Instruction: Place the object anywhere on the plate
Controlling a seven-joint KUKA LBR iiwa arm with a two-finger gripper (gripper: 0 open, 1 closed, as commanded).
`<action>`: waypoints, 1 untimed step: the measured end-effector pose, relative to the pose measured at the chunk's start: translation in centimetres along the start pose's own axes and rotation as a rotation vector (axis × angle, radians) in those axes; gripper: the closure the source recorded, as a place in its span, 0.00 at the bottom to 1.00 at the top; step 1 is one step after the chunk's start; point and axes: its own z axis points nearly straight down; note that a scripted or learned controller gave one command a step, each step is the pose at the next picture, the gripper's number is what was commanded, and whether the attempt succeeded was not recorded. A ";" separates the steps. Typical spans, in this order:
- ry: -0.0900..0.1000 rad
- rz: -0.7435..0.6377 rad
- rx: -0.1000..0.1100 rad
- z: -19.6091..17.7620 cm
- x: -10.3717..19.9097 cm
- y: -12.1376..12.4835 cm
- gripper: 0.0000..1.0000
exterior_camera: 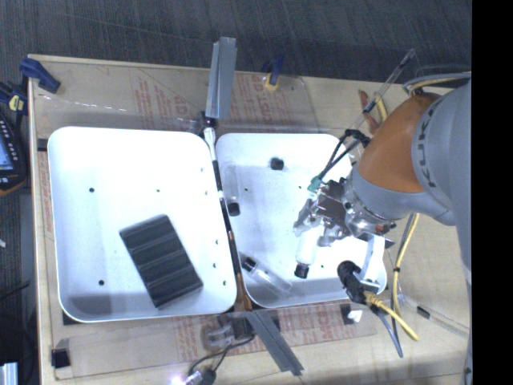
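The plate (pixel 160 261) is a dark ribbed rectangle lying slantwise on the floor of the left bin (pixel 72 159). My gripper (pixel 307 247) hangs over the right bin (pixel 256 155), in its right half and far from the plate. A white tube-like piece with a dark tip (pixel 302 269) reaches down from the gripper toward the bin floor; whether it is a loose object or part of the gripper cannot be told. Small dark objects lie on the right bin's floor: one near the back (pixel 276 164), one by the left wall (pixel 232 208), and one at the front left (pixel 248 263) beside a clear piece (pixel 271 279).
A raised divider (pixel 218 191) separates the two bins. Grey metal bars stand at the back (pixel 220 74) and front (pixel 272 343) of the bench. Yellow and black cables (pixel 385 303) trail from the arm at the right bin's front right corner.
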 end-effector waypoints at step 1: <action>-0.003 0.014 0.000 1.7 8.0 -2.3 1.00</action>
